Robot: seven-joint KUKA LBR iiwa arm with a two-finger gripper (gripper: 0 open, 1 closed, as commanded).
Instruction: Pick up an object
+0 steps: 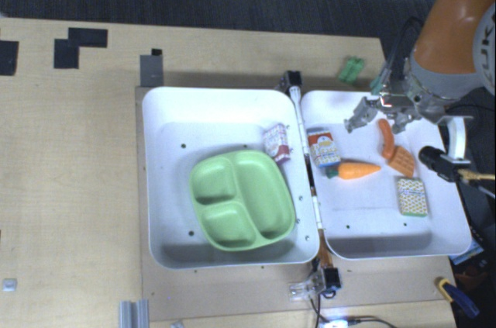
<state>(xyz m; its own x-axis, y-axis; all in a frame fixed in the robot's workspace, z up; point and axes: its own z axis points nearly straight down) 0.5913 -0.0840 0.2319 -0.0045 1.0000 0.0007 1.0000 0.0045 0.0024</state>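
Camera view: claw hangs spread wide w/ nothing in it, over right bin nr its far edge. Toy carrot lies mid-bin; prob light, stiff, slick — grab across thick middle.

**Gripper poised above the right bin's toy food**

The gripper hangs with fingers spread over the right bin, near an orange sausage, a waffle piece, a carrot and a patterned packet. The left bin holds a green divided plate.
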